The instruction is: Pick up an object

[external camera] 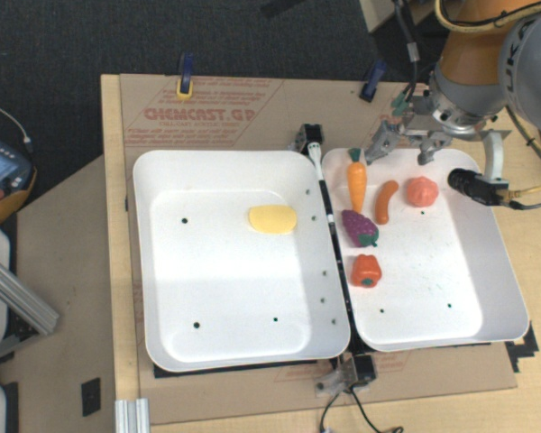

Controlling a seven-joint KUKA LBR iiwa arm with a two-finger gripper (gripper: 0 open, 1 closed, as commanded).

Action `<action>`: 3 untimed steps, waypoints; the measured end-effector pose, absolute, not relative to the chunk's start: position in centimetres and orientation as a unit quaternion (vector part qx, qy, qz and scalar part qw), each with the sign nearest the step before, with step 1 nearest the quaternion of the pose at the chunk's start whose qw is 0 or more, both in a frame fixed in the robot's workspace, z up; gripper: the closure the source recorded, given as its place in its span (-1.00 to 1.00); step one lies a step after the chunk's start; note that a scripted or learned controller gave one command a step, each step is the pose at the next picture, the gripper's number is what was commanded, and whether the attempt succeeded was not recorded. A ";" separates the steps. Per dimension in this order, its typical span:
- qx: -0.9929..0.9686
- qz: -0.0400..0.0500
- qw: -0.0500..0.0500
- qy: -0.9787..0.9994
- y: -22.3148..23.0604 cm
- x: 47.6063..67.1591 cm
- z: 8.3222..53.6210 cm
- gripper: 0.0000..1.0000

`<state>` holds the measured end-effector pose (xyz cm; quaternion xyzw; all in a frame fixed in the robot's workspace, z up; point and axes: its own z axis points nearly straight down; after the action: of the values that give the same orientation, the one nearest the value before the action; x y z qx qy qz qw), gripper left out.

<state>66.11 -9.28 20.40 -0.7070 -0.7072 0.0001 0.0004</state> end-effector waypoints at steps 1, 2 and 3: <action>-0.707 0.002 0.004 -0.707 -9.1 64.9 9.7 -1.00; -0.708 0.000 -0.001 -0.706 -12.1 66.6 8.4 -1.00; -0.707 0.001 0.003 -0.707 -9.0 62.8 8.5 -1.00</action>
<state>62.85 -8.99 8.47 -0.7068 -0.7074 0.0011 0.0025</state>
